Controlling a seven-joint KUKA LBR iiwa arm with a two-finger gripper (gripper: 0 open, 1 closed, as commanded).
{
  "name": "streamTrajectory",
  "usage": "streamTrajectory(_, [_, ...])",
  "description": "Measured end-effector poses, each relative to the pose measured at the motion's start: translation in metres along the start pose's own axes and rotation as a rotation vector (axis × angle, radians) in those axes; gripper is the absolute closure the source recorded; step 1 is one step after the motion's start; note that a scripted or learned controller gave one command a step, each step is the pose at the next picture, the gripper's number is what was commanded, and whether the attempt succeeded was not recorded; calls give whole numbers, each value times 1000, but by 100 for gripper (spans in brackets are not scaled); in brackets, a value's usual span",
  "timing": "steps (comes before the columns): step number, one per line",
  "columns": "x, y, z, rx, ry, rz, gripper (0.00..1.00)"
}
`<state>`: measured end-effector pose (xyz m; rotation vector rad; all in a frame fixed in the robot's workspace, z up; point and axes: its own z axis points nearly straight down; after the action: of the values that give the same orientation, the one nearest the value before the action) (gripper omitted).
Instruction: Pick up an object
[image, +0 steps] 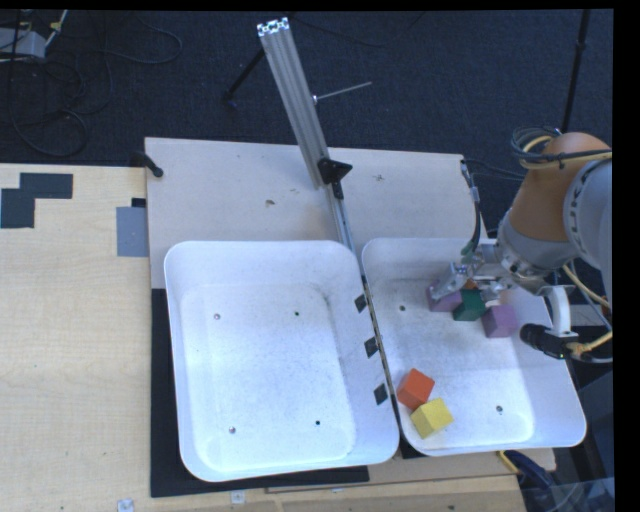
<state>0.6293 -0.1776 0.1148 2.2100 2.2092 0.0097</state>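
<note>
In the right bin (470, 420) lie several small blocks. An orange block (416, 387) and a yellow block (431, 417) sit together near the bin's front left. A green block (468, 306) and a purple block (500, 320) lie toward the back right. My gripper (466, 288) is low over the green block, with a greyish-purple piece (443, 294) at its left side. The arm's orange band (556, 185) rises above the wrist at the right.
The left bin (262, 355) lies beside the right one, split from it by a ridge with black clips (369, 345). A slanted aluminium bar (300, 105) rises behind the bins. Cables and a black fitting (555, 343) sit at the right bin's edge.
</note>
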Motion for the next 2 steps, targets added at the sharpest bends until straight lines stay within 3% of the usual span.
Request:
streamTrajectory(1, [0,2,-11,-4,-1,-3,100])
streamTrajectory(2, [0,3,-11,-4,-2,-3,0])
